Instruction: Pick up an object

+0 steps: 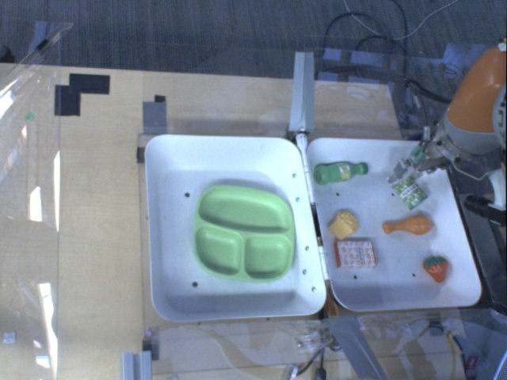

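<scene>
The right bin (467, 287) holds several small items. A green bottle (341, 171) lies at its far left, and a green-and-white packet (409, 190) sits at its far right. My gripper (414, 167) hangs at the far right of this bin, directly over the packet's upper end and very close to it. I cannot tell whether it touches the packet. A yellow lump (343, 225), a red-and-white box (354, 253), an orange drumstick-shaped toy (408, 226) and a red strawberry (435, 267) lie nearer the front.
The left bin (170, 287) holds a green divided tray (244, 233). A grey metal post (301, 93) stands behind the seam between the bins. Cables (372, 22) trail behind the right bin. The arm's orange band (475, 101) is at the right edge.
</scene>
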Robot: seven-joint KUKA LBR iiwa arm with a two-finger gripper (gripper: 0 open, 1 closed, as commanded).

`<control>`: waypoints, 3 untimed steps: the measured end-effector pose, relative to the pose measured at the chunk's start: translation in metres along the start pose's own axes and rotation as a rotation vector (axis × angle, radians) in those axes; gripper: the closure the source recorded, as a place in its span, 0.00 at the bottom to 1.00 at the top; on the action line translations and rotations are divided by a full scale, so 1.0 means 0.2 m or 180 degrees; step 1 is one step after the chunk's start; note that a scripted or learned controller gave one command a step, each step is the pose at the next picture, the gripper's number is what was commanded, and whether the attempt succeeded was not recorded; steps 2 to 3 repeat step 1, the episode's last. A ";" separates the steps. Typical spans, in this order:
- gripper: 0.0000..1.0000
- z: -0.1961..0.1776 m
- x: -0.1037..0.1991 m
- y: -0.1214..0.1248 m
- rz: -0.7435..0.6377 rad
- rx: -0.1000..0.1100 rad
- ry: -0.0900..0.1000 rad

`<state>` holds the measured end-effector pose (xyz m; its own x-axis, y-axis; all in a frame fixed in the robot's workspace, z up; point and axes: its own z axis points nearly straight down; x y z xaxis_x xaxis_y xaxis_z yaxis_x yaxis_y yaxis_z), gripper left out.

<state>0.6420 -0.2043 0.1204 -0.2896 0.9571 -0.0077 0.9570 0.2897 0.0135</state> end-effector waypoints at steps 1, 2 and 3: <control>1.00 -0.51 0.23 0.08 0.0027 0.0015 0.0011; 1.00 -0.51 0.23 0.08 0.0027 0.0015 0.0011; 1.00 -0.51 0.23 0.08 0.0027 0.0015 0.0011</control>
